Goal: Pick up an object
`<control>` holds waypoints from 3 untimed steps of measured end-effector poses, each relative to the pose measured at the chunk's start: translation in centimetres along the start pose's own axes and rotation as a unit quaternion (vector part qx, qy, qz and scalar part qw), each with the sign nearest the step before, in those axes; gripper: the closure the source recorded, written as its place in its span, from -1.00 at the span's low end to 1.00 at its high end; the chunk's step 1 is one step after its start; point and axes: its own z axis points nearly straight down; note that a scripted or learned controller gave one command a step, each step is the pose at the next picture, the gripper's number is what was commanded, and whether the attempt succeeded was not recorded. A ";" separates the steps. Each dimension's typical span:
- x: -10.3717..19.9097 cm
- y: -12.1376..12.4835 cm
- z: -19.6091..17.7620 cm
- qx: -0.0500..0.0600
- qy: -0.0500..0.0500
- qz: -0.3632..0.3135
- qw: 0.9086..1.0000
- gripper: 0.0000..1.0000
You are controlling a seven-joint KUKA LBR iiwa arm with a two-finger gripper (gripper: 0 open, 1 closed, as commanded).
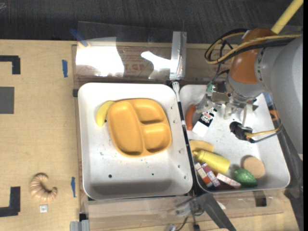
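My gripper (227, 109) hangs over the upper part of the right bin (278, 154), below the orange band of the arm. Just left of it lie a small white card with black and red print (207, 118) and a red sausage-shaped toy (191, 116) against the bin's left wall. Nothing is visibly held. Lower in the same bin lie a yellow banana-like piece (201, 145), a yellow mustard bottle (214, 161), a round tan cookie (253, 166), a green toy (246, 176) and small printed boxes (208, 174).
The left bin (91, 143) holds a yellow divided plate (139, 126) with a banana (101, 112) at its left edge. A tan croissant toy (43, 186) lies on the bench at far left. A black cable (243, 130) loops below the gripper.
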 end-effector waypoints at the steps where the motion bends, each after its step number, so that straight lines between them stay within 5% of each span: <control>1: -0.3 -0.9 -1.8 0.002 0.000 -0.099 0.995 -1.00; 2: -0.1 -0.3 1.3 -0.001 0.001 -0.145 0.989 -1.00; 3: -0.1 -0.2 0.2 -0.003 0.000 -0.145 0.989 1.00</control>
